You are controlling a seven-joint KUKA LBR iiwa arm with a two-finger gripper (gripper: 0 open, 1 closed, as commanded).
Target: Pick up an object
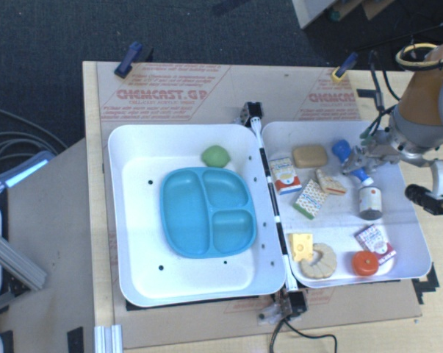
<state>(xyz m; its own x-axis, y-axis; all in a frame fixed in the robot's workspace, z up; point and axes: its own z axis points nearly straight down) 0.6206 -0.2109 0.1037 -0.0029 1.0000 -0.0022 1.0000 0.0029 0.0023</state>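
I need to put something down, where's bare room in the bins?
Left bin: bare floor left of and below the blue tray; the green ball sits above it. Right bin: crowded, with the gripper in it.

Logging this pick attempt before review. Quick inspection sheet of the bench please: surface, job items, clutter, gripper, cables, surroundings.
Surface: board bench printed with red lettering, bearing left bin and right bin.
Job's things: right bin holds blue object, tan block, small bottle, orange ball, yellow cheese piece and small packets.
Clutter: left bin holds blue divided tray and green ball.
Grippers: gripper low over the right bin near the blue object; finger state unclear.
Cables: coil on the floor, left.
Surroundings: dark carpet.
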